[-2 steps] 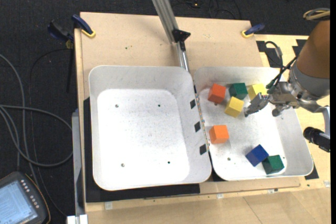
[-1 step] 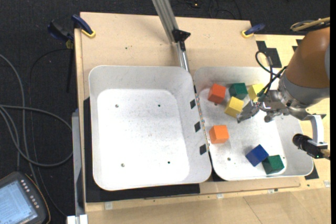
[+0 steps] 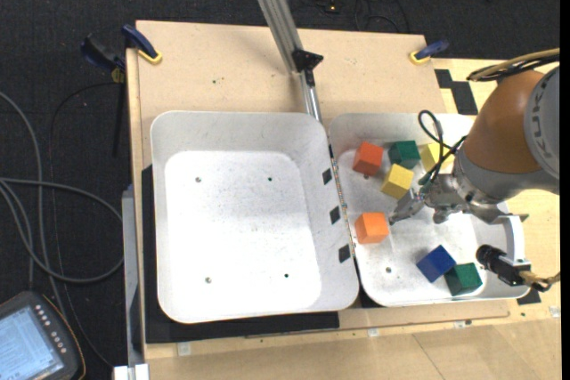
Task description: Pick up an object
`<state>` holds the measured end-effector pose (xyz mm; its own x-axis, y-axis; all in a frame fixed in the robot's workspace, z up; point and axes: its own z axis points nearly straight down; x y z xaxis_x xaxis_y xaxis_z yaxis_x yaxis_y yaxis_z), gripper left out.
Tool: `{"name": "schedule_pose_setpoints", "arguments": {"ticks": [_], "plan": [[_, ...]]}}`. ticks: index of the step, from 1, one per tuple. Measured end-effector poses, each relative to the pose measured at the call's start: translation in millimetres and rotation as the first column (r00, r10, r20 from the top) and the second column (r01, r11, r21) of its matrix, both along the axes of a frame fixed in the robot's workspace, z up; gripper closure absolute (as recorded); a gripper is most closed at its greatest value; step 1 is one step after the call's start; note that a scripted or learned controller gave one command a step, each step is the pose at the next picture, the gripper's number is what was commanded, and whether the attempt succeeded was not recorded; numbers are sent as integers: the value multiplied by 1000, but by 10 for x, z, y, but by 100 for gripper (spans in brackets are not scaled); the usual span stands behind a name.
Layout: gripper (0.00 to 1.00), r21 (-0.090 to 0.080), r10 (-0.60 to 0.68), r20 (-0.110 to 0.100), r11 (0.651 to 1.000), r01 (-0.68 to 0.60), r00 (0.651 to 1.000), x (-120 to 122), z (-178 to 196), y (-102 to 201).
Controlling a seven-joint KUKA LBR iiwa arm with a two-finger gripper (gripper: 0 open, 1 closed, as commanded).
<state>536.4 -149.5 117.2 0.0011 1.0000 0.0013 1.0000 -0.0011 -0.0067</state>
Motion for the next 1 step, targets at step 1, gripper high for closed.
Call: {"name": "schedule_pose_setpoints", "arguments": {"ticks": [1], "plan": [[100, -2, 0, 8, 1000, 0, 1000, 20, 138, -6]]}}
